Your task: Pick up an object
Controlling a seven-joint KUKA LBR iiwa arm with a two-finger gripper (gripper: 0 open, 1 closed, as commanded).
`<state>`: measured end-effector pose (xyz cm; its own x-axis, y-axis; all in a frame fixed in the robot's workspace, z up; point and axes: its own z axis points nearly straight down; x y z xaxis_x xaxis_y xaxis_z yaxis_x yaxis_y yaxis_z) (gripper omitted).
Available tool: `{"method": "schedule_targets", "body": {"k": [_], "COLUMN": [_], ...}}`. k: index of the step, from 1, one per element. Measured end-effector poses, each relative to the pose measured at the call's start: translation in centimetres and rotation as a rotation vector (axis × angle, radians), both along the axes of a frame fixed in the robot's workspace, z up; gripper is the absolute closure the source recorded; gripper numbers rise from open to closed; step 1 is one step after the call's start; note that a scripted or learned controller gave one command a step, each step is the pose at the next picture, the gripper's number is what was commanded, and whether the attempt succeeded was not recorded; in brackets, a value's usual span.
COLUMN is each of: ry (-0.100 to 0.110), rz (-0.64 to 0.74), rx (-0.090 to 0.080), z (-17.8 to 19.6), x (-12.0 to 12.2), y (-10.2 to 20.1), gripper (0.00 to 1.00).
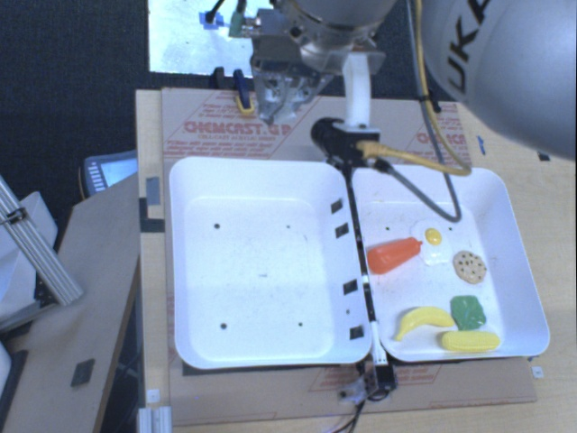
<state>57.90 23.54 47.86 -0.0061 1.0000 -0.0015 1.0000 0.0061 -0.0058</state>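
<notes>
Objects for this pick all lie in the right bin (505,197), toward the lower right of the frame: an orange carrot (393,255) near the divider, a fried egg (434,239) just beside its tip, a round cookie (469,266), a green piece (468,310), a yellow banana (424,319) and a yellow corn-like piece (470,340) at the bottom. The left bin (180,242) has bare floor.

From my console, the gripper (278,93) hangs at the upper centre of the frame, above the cardboard behind the bins, well apart from every toy. I cannot tell whether it is spread or closed; the metal there is a blur.

My worries from here: the arm has to travel down and right, and the black cable (424,192) and yellow cable (415,159) drape across the upper part of the right bin, so a descent there might snag them. The carrot and egg sit touching or nearly so, and the green piece, banana and corn crowd together; a grasp on any of these may nudge a neighbour or pinch two. The cookie and egg look flat, so fingers could skid off them.
</notes>
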Motion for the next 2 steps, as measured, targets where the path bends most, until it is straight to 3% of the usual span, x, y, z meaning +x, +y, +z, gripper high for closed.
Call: {"method": "schedule_targets", "body": {"k": [1, 2], "ry": [-0.007, -0.016], "rz": [-0.003, -0.005], "rx": [0.002, 0.004], "z": [0.4, 6.0], "x": [0.2, 5.6], "y": [-0.1, -0.2], "gripper": [0.0, 0.0]}}
